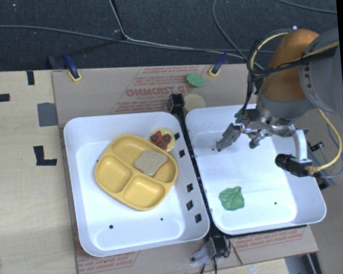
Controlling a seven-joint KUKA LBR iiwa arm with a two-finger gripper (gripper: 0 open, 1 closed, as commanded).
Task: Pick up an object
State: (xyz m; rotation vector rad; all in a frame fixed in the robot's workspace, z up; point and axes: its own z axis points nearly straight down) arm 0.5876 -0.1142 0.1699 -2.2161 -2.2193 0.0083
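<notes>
A green leafy piece (231,198) lies on the floor of the right bin (285,213), toward its front. My gripper (241,138) hangs over the back part of that bin, fingers spread apart with nothing between them, well behind the green piece. In the left bin (85,171) a yellow divided plate (136,171) carries a tan slice of bread (150,161). A small red and yellow item (162,138) sits at the plate's back right corner.
A green dotted object (195,79) rests on the cardboard behind the bins. Black clips (178,106) run along the wall between the two bins. Cables hang around the arm at the right.
</notes>
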